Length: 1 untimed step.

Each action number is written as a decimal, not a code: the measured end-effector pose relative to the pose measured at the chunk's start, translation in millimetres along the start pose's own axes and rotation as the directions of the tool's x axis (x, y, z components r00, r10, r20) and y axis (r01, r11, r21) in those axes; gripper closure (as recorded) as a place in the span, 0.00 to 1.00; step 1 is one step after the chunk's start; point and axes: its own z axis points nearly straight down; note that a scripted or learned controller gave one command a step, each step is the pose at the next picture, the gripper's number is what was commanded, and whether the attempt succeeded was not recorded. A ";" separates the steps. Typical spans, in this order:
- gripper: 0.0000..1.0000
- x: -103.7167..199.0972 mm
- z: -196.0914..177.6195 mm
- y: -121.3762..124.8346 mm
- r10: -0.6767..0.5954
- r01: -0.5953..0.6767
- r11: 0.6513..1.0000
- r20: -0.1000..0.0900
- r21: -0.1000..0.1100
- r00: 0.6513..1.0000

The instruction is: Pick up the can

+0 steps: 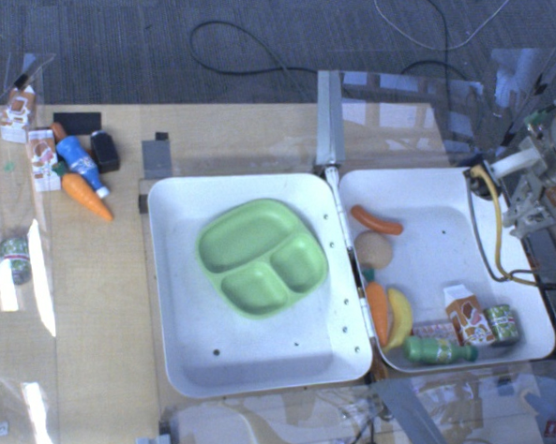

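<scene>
Grey metal wrist (537, 186) with a looping yellow cable (494, 231).

No lettering is legible: the print on the small green can (502, 325) and the white-and-orange carton (466, 318) is too blurred to read.

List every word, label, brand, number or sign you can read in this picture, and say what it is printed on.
No text can be read.
Can: label too blurred to read.
Carton beside it: print too small.
Green bottle: nothing legible.
Small cartons on the bench: pictures and print blurred.
</scene>
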 end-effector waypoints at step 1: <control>1.00 6.5 4.8 0.8 -0.003 0.003 1.000 0.000 -0.001 1.000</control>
